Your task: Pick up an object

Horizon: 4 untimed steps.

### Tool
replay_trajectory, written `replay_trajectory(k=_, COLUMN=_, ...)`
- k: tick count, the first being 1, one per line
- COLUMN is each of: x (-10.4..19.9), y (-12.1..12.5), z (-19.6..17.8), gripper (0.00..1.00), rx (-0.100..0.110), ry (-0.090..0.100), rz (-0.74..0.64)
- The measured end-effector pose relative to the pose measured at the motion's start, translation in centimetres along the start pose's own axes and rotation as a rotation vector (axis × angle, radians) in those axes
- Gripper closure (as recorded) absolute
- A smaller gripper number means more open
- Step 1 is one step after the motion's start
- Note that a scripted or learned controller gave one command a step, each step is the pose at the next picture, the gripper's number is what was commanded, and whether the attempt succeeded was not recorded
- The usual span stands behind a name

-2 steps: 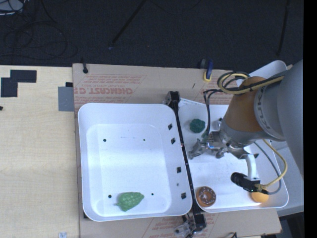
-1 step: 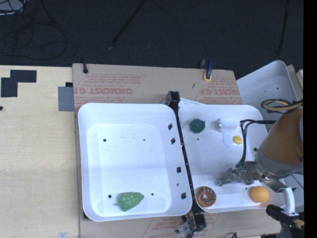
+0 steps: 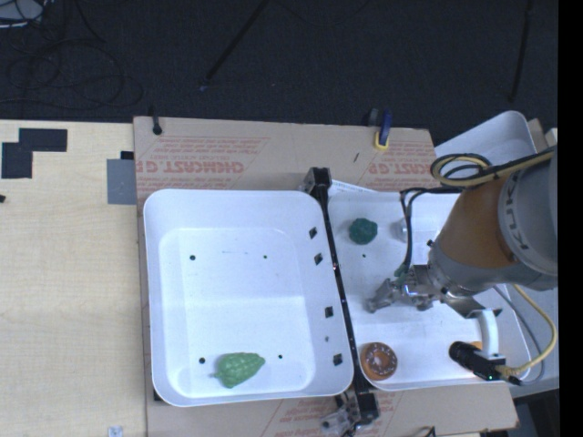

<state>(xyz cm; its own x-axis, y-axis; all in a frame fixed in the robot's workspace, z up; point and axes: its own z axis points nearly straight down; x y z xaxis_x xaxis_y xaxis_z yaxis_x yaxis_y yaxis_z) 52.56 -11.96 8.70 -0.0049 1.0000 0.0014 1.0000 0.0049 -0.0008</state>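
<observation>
Bins sit side by side at the middle of your frame, on a cardboard sheet (image 3: 273, 148) that covers the bench. The left bin (image 3: 164, 244) takes up the centre-left, and the right bin (image 3: 428, 371) lies at centre-right, partly covered by the arm (image 3: 496, 230) that reaches in from the right edge.

In the left bin you have a light green lumpy object (image 3: 240, 368) near its lower edge, toward the lower left corner. In the right bin a dark green ball (image 3: 363, 231) rests near the upper left of that bin, and a brown round object (image 3: 378, 360) (it looks like a doughnut) sits at the bin's lower left corner, just beside the dividing rim.

The gripper (image 3: 375, 304) is low over the right bin's floor, roughly midway between the dark green ball and the brown round object, apart from both. Nothing shows between its fingers, but you cannot tell from this angle how far apart they stand.

A blue and yellow clamp (image 3: 383, 128) stands on the cardboard's upper edge, above the right bin.
</observation>
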Motion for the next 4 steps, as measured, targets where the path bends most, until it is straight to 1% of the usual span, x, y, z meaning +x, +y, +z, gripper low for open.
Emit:
replay_trajectory(k=1, x=3.1, y=-5.1, z=-5.8, gripper=0.0, rx=0.004, ry=0.001, rz=0.004)
replay_trajectory(k=2, x=0.9, y=2.6, z=0.2, gripper=0.0, rx=-0.002, ry=-0.003, rz=0.002)
replay_trajectory(k=3, x=12.4, y=3.3, z=-10.7, gripper=0.0, rx=-0.008, ry=-0.002, rz=-0.002)
replay_trajectory(k=4, x=12.1, y=3.1, z=-11.0, gripper=1.0, rx=0.005, ry=-0.001, rz=0.001)
